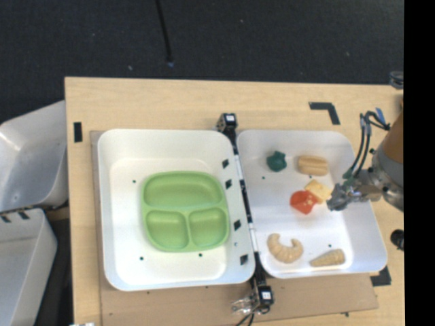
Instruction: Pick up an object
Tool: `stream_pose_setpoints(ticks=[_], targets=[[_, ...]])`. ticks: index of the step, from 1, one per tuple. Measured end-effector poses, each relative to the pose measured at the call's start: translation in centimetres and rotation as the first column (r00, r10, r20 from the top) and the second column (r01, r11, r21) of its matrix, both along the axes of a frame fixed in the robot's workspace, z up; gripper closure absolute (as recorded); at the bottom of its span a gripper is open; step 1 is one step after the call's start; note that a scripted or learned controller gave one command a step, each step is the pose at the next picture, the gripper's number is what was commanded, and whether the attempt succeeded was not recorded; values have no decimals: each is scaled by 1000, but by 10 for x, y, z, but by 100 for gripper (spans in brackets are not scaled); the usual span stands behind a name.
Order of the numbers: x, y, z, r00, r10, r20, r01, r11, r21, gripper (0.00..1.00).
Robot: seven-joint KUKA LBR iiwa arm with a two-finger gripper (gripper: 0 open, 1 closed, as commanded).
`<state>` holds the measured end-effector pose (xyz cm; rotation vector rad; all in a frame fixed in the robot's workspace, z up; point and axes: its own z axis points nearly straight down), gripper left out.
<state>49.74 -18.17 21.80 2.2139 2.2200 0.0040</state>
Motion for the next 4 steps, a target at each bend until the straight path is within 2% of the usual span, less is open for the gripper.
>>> stream_pose_setpoints(ticks=[1, 2, 3, 4], targets=[[-1, 8, 58, 1000, 1, 2, -1, 1000, 0, 100], [12, 62, 51, 1000, 4, -4, -4, 1000, 2, 100], [14, 108, 38, 1000, 3, -5, -3, 1000, 2, 100], [10, 165, 43, 1000, 5, -5, -5, 1000, 4, 100]])
